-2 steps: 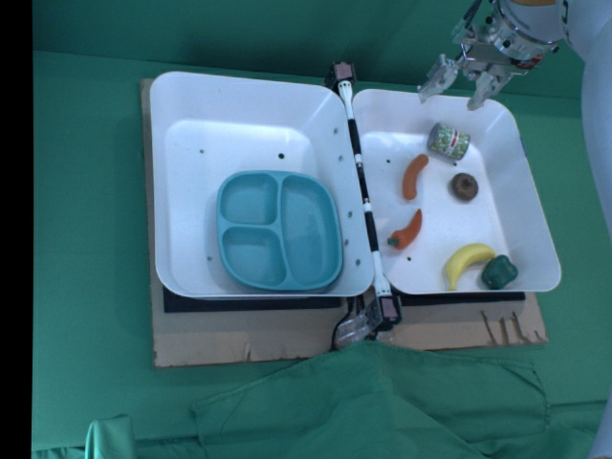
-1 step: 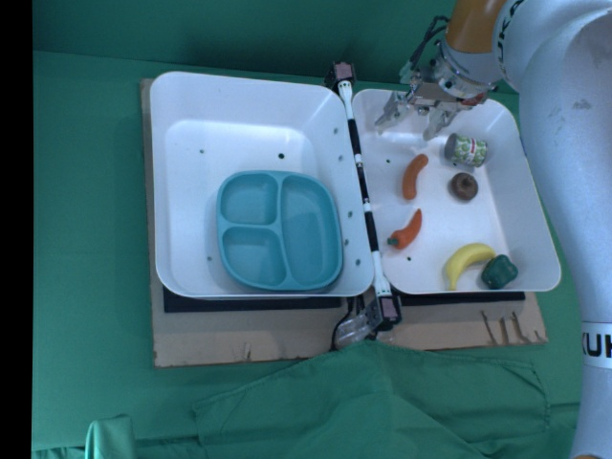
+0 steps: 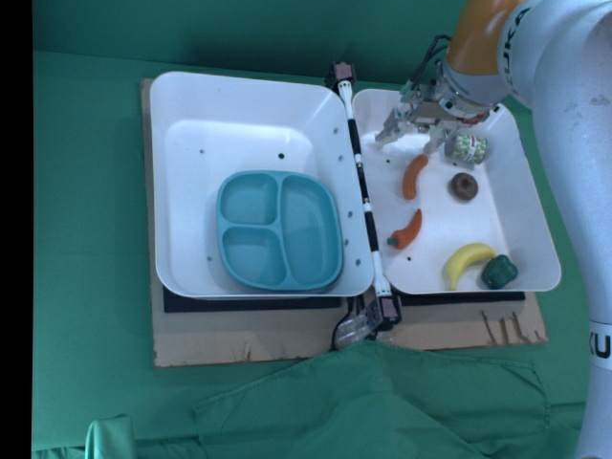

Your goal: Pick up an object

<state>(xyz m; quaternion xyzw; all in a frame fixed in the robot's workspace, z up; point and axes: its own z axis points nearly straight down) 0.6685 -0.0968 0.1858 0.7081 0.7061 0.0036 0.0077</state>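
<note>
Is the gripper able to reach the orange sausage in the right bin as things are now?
Probably yes. The gripper hangs just above the orange sausage, and nothing lies between them; the chocolate donut sits apart to the side.

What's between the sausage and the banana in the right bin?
In the camera view, the red chili pepper lies between the sausage and the banana.
</note>
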